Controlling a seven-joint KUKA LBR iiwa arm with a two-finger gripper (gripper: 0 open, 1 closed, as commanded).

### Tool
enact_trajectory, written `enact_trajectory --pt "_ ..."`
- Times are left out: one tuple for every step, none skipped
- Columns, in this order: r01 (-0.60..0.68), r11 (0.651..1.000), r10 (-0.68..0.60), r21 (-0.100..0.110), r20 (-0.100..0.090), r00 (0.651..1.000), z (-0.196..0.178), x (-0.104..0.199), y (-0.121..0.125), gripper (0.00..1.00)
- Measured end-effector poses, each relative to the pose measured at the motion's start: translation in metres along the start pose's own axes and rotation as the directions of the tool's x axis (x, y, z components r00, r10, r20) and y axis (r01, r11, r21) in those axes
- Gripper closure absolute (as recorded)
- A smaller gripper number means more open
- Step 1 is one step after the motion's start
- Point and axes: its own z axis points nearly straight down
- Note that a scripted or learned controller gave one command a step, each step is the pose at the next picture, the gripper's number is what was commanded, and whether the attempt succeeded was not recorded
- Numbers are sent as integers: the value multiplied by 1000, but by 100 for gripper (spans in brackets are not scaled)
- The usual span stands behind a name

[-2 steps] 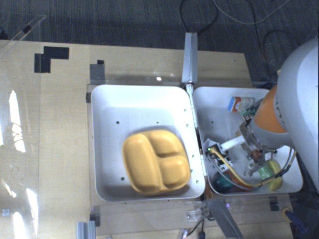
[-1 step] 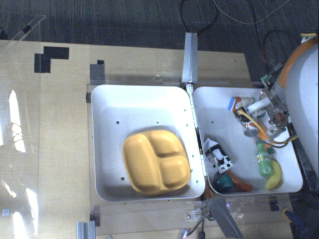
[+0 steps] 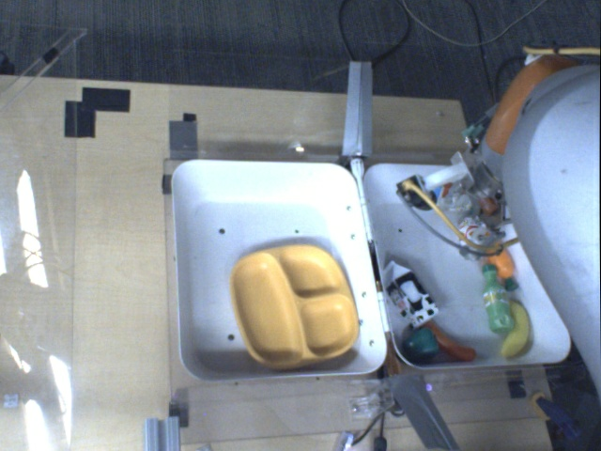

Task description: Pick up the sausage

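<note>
The sausage [image 3: 458, 351] is a small red-brown piece lying at the front edge of the right bin [image 3: 385, 205], partly tucked behind a dark green object [image 3: 420, 345]. My gripper [image 3: 416, 310] hangs low over the front left part of that bin, just above and left of the sausage, close over the dark green object. Nothing shows between its fingers. The grey arm reaches in from the right and covers the bin's right rim.
A green bottle [image 3: 495, 296], a yellow banana [image 3: 516, 333] and a small orange item [image 3: 505, 264] lie along the right bin's right side. A yellow compartment tray [image 3: 293, 303] sits in the left bin [image 3: 202, 205]. A metal divider post [image 3: 358, 111] stands between the bins.
</note>
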Motion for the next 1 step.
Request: enact_trajectory --pt "-41 999 41 1 -2 999 -43 -13 -57 0"
